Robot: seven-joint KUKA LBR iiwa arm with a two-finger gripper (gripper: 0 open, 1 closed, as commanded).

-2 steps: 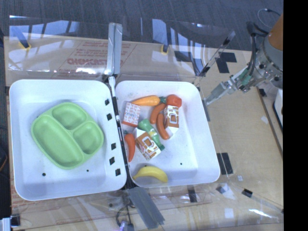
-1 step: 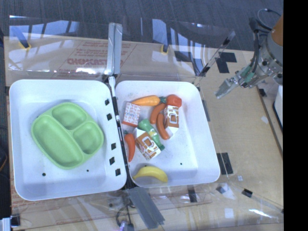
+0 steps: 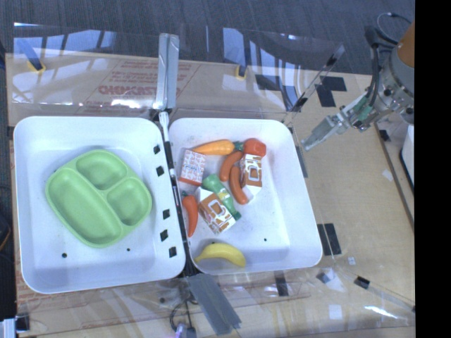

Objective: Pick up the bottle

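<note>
Hand [image 3: 315, 136] hangs outside the right bin [image 3: 299, 189], well apart from the bottle [image 3: 220, 193]; grip state unclear.

A light wooden bench [image 3: 352, 210] seen from above at a slant, with two shallow white bins sitting directly on it, side by side and touching along their inner edges. The left bin [image 3: 35, 259] lies toward the bench's left edge; the right bin [image 3: 289, 238] lies near the middle. Behind both bins, a clear plastic sheet [image 3: 91, 83] with reversed red lettering lies flat on the bench. Small black tape marks [image 3: 329, 239] dot the bare wood to the right of the bins.
</note>
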